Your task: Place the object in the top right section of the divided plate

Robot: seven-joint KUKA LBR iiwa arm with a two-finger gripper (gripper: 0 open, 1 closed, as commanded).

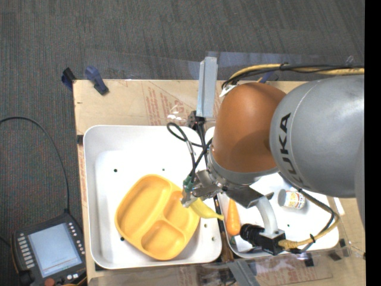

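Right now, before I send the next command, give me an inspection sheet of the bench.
Surface: bench bearing two white bins, left bin and right bin.
Job's things: yellow divided plate lies in the left bin; a yellow banana-like object sits at the plate's right rim, under the gripper.
Clutter: orange carrot-like item and a small jar in the right bin.
Grippers: gripper low over the plate's right edge; grasp cannot be judged.
Cables: black cable by the wrist; yellow cables over the arm.
Surroundings: teach pendant on grey carpet.
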